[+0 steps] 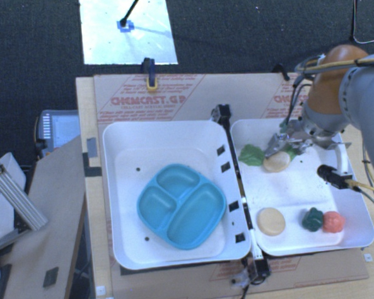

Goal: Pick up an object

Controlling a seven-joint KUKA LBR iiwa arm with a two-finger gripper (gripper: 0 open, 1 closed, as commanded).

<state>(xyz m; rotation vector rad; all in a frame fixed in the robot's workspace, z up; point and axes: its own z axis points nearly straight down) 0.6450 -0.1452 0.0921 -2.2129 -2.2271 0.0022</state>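
My gripper [285, 146] is low in the right bin [303, 189], near its far edge. A pale beige rounded piece [276, 163] lies right beneath and in front of the gripper, touching or nearly touching it. A green leafy piece [252, 154] sits just to its left. Whether the beige piece is held cannot be made out from this angle.
Along the near side of the right bin lie a tan round disc [271, 221], a dark green lump [312, 219] and a red-pink lump [333, 221]. The left bin [122, 181] holds a blue divided plate [180, 205]. A black divider [233, 174] separates the bins.
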